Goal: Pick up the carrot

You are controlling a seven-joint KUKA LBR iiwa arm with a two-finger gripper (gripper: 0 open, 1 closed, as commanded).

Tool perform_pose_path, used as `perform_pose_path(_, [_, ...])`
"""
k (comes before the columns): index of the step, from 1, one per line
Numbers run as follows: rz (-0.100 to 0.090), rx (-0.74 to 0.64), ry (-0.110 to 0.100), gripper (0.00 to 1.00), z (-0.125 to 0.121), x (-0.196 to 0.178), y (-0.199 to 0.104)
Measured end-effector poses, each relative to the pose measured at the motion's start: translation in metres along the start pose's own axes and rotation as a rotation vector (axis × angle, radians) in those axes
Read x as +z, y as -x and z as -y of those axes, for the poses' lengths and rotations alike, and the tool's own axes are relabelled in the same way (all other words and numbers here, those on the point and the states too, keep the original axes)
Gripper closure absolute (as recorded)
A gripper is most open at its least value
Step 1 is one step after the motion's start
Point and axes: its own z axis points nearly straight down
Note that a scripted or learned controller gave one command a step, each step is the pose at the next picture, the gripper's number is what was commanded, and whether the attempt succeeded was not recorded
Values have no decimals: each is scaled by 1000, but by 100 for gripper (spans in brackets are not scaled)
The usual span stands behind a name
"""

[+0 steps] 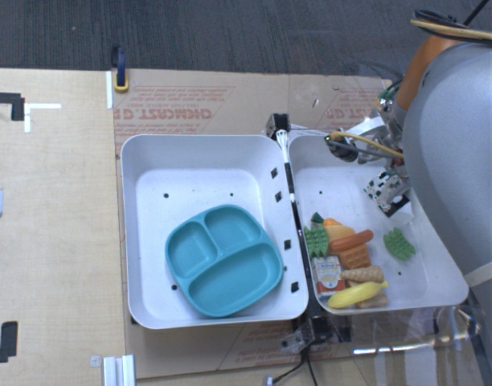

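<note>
Carrot [353, 239] in right bin [326, 185], fingers [387, 193] above, apart

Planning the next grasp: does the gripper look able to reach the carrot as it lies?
Probably yes: the carrot lies on top of the toy food pile, uncovered from above, with the gripper close by in the same bin.

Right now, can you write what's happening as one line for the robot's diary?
task: pick up carrot | gripper: above right bin, apart from food pile | carrot: lying in pile, not held | left bin: teal plate
</note>
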Motion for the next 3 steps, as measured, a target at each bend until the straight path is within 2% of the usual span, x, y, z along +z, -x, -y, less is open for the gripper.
perform_pose_path(1, [3, -13, -3, 0, 37, 46, 55])
perform_pose_path(2, [2, -60, -3, 0, 52, 46, 111])
perform_pose_path(3, [0, -100, -1, 0, 3, -15, 113])
